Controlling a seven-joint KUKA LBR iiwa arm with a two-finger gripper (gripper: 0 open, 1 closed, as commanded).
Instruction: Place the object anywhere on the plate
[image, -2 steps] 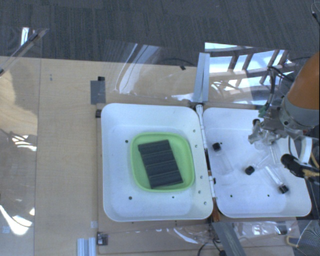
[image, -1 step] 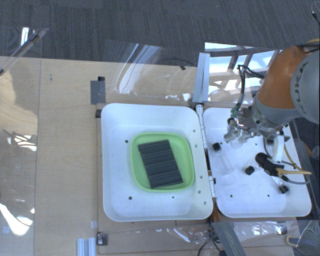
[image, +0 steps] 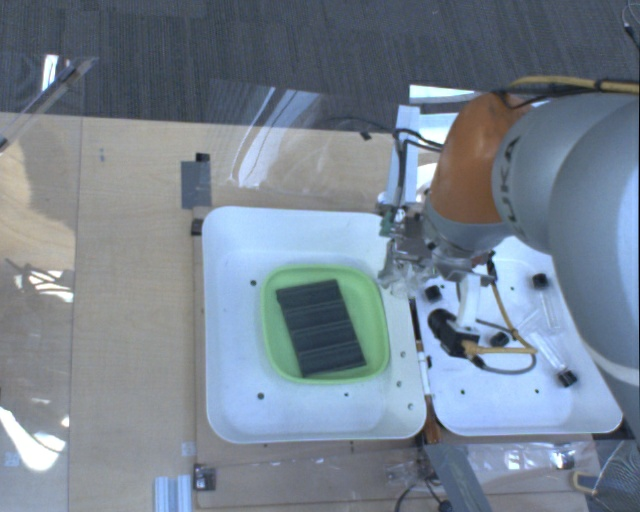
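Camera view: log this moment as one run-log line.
dark ridged block: flat on green plate | plate: in left bin | pincer: above bins' shared edge, right of plate, fingers unclear

A matt, ribbed dark grey block (image: 320, 327) lies on a smooth, glossy green plastic plate (image: 272, 330).

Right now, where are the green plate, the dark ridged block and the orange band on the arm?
green plate (image: 272, 300): camera view, left rim.
dark ridged block (image: 320, 328): camera view, middle of its top.
orange band (image: 472, 170): camera view, its curved side.
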